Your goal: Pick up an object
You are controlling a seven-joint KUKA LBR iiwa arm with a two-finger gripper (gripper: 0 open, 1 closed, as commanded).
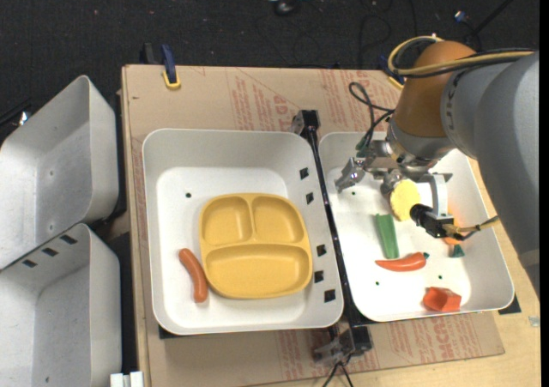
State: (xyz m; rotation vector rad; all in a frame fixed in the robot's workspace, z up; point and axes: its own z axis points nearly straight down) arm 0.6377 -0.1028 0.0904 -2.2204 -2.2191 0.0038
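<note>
Hovering low in the right bin (480, 291), gripper (403, 192) right over a yellow item (403, 198) beside the green pepper (387, 235). State of the jaws: impossible to tell from here. Red chili (401, 263) and orange piece (441, 299) lying nearer the front. Probably the approach step; next, closing squarely on the yellow item, then lifting straight up.
</note>
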